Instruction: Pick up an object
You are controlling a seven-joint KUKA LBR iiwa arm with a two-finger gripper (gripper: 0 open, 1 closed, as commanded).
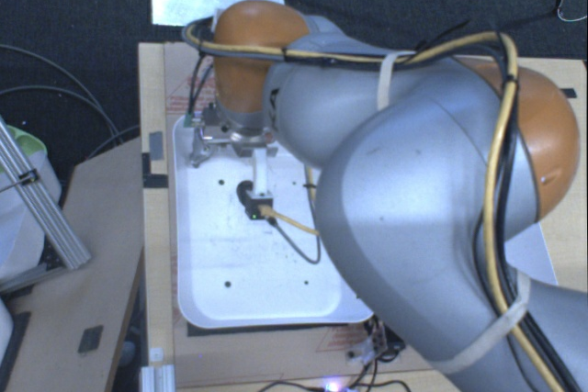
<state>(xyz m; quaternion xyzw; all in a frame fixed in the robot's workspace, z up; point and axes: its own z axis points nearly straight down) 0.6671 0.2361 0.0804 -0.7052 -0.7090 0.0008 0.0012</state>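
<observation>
Note that the arm (432, 197) spreads over the whole right side of the bench (154, 234) and covers the second bin, so you cannot tell from here where the object to pick lies. The white bin (220, 294) carries a few dark specks (229, 284) on its floor, too small to identify. The gripper (230, 140) hangs low at that bin's far edge, and neither how far it is open nor what it holds can be judged. You should confirm a target first, then bring the gripper down squarely over it.

Bulky grey arm (413, 188); glossy orange bands (250, 46); yellow and black cables (503, 138) strapped on by pale ties (390, 78).
</observation>
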